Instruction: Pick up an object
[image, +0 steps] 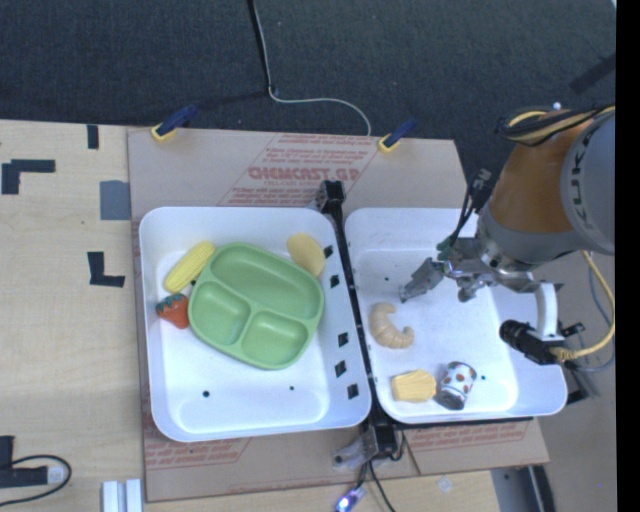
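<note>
Currently the right bin (520, 400) holds three loose objects. One croissant-shaped toy (390, 327) lies near the middle of that bin's floor. One yellow cheese-like wedge (413, 385) sits toward the bin's front edge, below the croissant and apart from it. One small round white-and-red item with a dark base (456, 384) rests just beside the wedge, on the side away from the divider; contact between the two is not clear.

One gripper (440, 280) hangs over the right bin, above and to the far side of the croissant. Its two fingers are spread apart, one finger (418, 283) pointing toward the divider and the other lying closer to the wrist. Nothing sits between them. One grey arm with its orange band (535, 190) comes in over the right bin's outer wall.

Across the divider from the right bin, the left bin (250, 415) holds four things. One green three-compartment plate (256, 304) lies tilted near the centre. One yellow corn cob (189, 266) rests against the plate's far-left rim. One red item with a green top (174, 310) sits just below the corn, touching the plate's edge. One yellow lemon-like piece (306, 253) lies at the plate's corner nearest the divider.

Both bins sit on one cardboard sheet (290, 170), held by two clamps at its far edge.
</note>
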